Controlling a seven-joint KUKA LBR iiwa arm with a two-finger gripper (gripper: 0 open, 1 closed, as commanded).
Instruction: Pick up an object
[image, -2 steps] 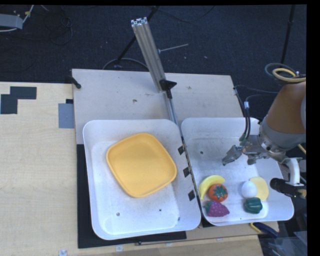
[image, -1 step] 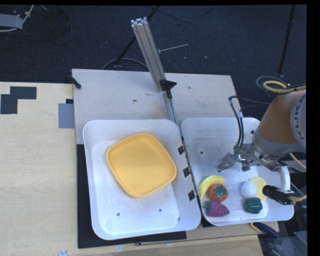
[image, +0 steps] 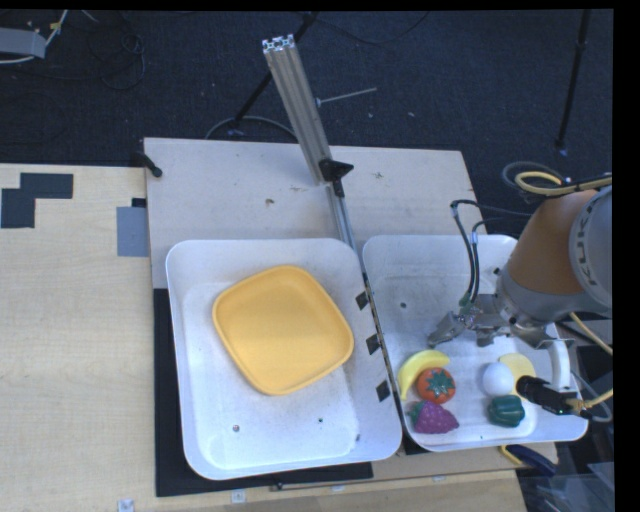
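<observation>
Camera view: I have the gripper (image: 452, 328) hanging over the middle of the right bin (image: 420, 262), fingers spread and nothing between them. The candidates sit clustered in that bin's near end: banana (image: 418, 366), tomato (image: 436, 385) touching it, purple grapes (image: 434, 418) just nearer, then white egg (image: 497, 378), a yellow piece (image: 519, 364) partly behind it, and green pepper (image: 506, 410) to the right. All look like light, stiff plastic toy food, probably smooth and rounded, so I expect them to squirt out of a two-finger pinch. My pick would be the banana: closest to the gripper, elongated, take it across the narrow middle. The tomato crowds its near side, which could block a finger. The left bin (image: 190, 270) holds one yellow plate (image: 282, 328), flat and wide, a poor grasp except at the rim.
</observation>
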